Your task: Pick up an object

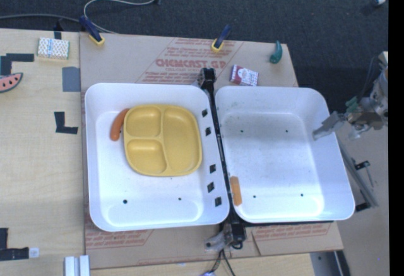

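Note:
A yellow divided plate (163, 140) lies in the left white bin (151, 215). An orange sausage-shaped piece (117, 124) rests against the plate's left edge. A second small orange piece (235, 190) lies in the near left corner of the right bin (284, 142). My gripper (328, 124) hangs over the right rim of the right bin, far from both orange pieces and the plate. Nothing is visibly held in it.
A red and white packet (243, 75) lies on the cardboard behind the bins. Clamps (221, 41) (92, 30) (276, 52) grip the cardboard's back edge. A patterned block (53, 48) and a watermelon-slice toy (7, 82) sit on the bench at far left.

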Available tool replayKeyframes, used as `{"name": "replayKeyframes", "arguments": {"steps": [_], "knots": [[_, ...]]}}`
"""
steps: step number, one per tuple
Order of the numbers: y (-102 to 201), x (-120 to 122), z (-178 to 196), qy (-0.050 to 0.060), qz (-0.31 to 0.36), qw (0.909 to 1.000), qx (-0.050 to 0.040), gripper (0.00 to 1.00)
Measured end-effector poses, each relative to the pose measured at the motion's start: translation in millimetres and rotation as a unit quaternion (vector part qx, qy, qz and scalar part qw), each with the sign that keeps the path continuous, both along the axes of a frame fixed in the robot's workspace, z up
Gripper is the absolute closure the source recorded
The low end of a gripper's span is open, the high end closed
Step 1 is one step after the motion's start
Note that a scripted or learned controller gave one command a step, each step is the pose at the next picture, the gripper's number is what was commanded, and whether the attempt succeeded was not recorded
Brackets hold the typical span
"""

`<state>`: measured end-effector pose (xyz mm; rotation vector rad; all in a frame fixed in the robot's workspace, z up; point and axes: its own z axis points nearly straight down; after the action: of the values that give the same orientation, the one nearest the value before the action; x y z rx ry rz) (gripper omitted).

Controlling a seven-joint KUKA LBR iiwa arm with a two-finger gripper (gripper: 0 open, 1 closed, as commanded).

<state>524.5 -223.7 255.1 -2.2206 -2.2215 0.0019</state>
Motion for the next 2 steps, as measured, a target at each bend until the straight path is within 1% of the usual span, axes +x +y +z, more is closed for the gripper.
{"name": "replayKeyframes", "arguments": {"steps": [1,2], "knots": [[55,-3,-80,0.0,0.001,1.0,0.0007,0.0],[108,1,-96,0.0,0.001,1.0,0.0006,0.0]]}}
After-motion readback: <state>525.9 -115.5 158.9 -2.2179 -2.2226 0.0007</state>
